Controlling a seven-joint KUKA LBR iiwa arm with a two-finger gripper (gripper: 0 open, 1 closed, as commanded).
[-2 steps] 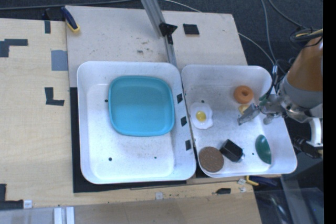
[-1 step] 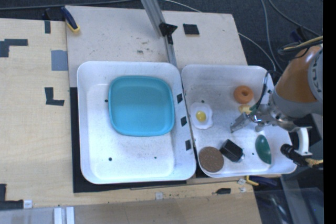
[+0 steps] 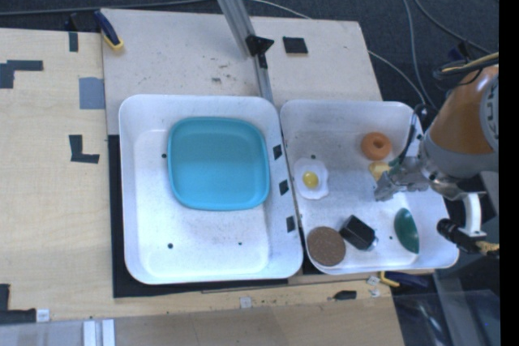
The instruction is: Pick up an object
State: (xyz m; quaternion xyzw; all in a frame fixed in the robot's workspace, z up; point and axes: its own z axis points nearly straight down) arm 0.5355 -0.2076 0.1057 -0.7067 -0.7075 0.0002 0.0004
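Nearest the lens, along the right bin's (image 3: 349,111) front edge, lie a brown disc (image 3: 326,245), a black block (image 3: 357,232) and a dark green piece (image 3: 406,229) toward the front right corner. Just behind them the pincer (image 3: 389,186) hangs low over the bin's right half, its grey tip pointing at the floor between the block and the far wall. Whether it is spread or closed cannot be told from this slant, and nothing is seen gripped in it.

Working outward from the tip: a small yellow bit (image 3: 378,169) lies just beside it toward the far edge, and an orange ring (image 3: 375,145) sits just behind that. A fried-egg toy (image 3: 311,178) rests near the bin's left wall, well apart from the tip. In the left bin (image 3: 130,174) a blue plate (image 3: 219,164) lies toward the far edge.

Any of these would serve; the yellow bit and the ring are closest. My judgement is that the step in hand is the descent onto a target. To do it well, centre the tip squarely over one item, not the gap between two, come straight down, and close only once the item sits between the tips. The ring offers the better hold across its rim; the yellow bit looks small and could slip.
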